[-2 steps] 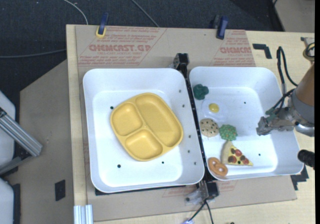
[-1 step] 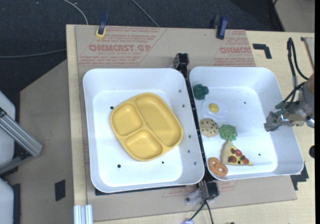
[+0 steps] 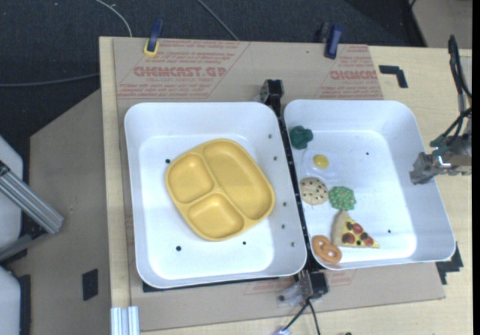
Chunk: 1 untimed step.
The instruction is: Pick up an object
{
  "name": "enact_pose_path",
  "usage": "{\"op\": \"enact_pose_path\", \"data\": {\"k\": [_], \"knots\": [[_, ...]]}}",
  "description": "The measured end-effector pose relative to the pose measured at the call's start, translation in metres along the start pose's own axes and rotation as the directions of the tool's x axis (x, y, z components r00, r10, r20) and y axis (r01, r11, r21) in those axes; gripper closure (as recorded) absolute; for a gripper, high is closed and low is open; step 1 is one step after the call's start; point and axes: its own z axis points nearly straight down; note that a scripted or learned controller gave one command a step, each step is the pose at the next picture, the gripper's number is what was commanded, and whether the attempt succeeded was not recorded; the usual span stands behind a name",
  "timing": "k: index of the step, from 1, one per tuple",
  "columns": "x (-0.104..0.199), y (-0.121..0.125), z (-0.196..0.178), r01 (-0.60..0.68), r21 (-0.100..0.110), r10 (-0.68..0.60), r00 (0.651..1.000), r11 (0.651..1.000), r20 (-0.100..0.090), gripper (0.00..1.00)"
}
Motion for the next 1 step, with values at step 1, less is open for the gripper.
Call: {"op": "enact_pose_path", "data": {"k": [1], "knots": [[0.0486, 0.0213, -0.0070, 0.004, 0.003, -0.004, 1.000, 1.000, -0.002, 1.00]]}}
